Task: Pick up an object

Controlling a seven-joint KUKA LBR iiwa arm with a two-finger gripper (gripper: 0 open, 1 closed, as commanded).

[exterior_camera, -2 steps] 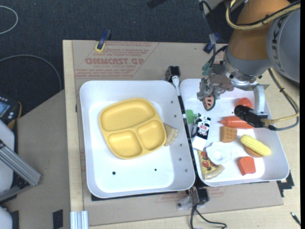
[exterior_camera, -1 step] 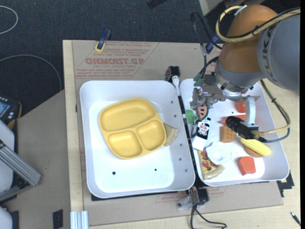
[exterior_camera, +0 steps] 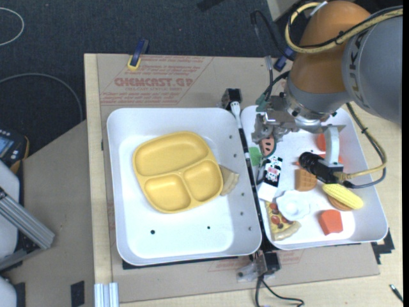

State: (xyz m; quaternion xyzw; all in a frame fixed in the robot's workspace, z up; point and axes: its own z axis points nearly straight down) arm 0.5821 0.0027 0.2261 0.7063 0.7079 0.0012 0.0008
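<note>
Over the right bin (exterior_camera: 370, 226), the arm (exterior_camera: 345, 50) occupied the 12 o'clock zone; gripper (exterior_camera: 267, 138) aperture could not be determined. Left bin (exterior_camera: 121, 171) contained a yellow divided plate (exterior_camera: 176, 170). Toy corn (exterior_camera: 343, 197) lay at 4 o'clock of the right bin, pizza slice (exterior_camera: 281, 219) at 7 o'clock.

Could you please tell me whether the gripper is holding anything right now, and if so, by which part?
It cannot be told: the gripper hangs low over the right bin, hiding any grasp.
</note>
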